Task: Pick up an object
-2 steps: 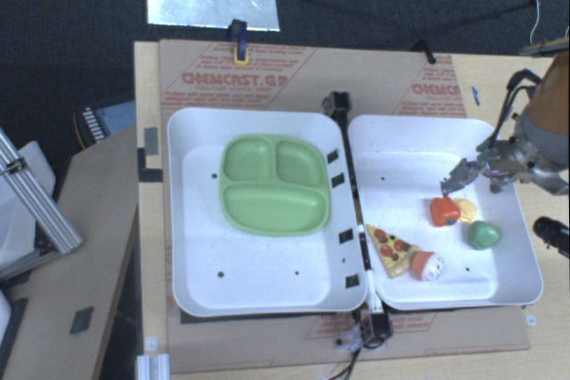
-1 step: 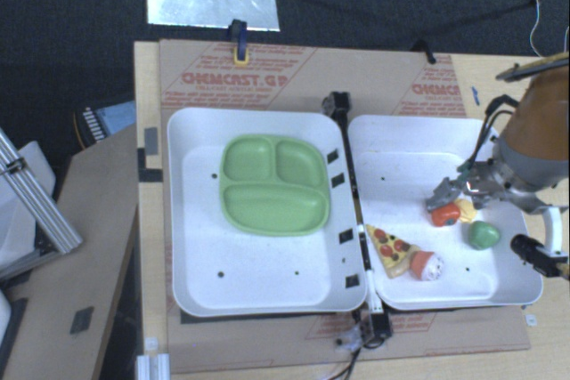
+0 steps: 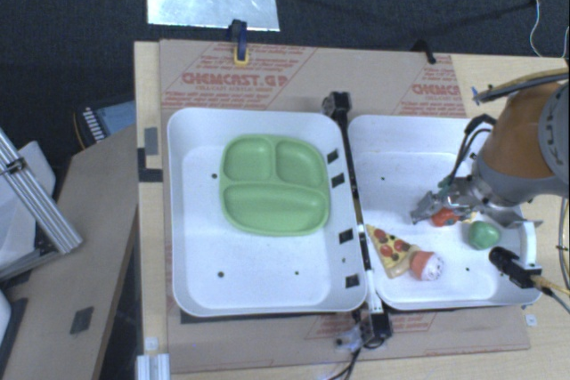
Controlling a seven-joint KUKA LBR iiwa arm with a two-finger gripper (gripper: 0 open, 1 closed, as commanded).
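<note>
A brown bench (image 3: pixel 294 67) stands on a dark carpet and carries two white bins side by side. The left bin (image 3: pixel 191 271) has a green plate (image 3: pixel 272 184) with three parts in it. The right bin (image 3: pixel 392 147) has small toy foods. There is a pizza slice (image 3: pixel 392 249), a little red and white toy (image 3: pixel 426 266), a green ball (image 3: pixel 484 234) and a small red toy (image 3: pixel 443 218).

The grey and orange arm (image 3: pixel 525 147) reaches into the right bin. Its claw (image 3: pixel 434 207) is low, right by the small red toy, maybe touching it. I cannot tell if the claw is wide or narrow, or if it has the toy.

The red toy looks small, light and hard, like plastic. It could be smooth and slip away. I think the best place to pinch it is across its middle, from both sides. The green ball sits just beside it and could roll if bumped.
</note>
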